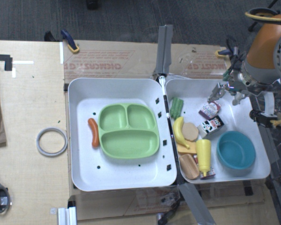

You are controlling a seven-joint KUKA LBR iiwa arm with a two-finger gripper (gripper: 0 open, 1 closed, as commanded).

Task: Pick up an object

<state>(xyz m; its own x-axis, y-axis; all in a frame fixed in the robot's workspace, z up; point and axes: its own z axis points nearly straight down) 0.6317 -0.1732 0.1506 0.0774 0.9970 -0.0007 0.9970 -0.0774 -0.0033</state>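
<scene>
Approach step: the grey two-finger gripper, jaws spread and holding nothing, hovers at one o'clock above the small red-and-white crinkled packet in the right shallow white bin; descent and closing come next.

1. The cardboard sheet lying on the worktop at 12 o'clock of the bins bears faint red printing, upside down and too blurred to read.
2. A small black-and-white carton and a small wrapped packet in the right bin carry printing too small to read.
</scene>
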